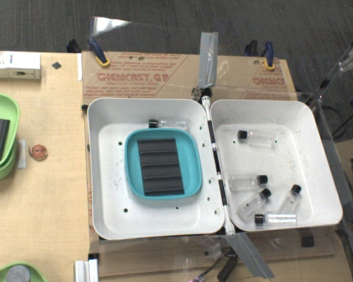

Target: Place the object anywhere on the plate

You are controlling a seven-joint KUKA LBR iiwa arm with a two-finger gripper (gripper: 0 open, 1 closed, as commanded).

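A teal square plate [133,168] sits in the left white bin [106,204], with a black ribbed block [160,165] lying on its middle. One clear vial with a black cap [166,124] lies in the left bin just behind the plate. The right white bin [317,157] holds several clear vials with black caps: one near the back [256,137], a cluster toward the front [253,201], and one by the front rim [276,218].
The bins rest on a cardboard sheet [182,72] held by clamps [98,51]. On the wooden bench at the left are a green tray [6,116], a small brown disc [38,152] and a white box [15,65].
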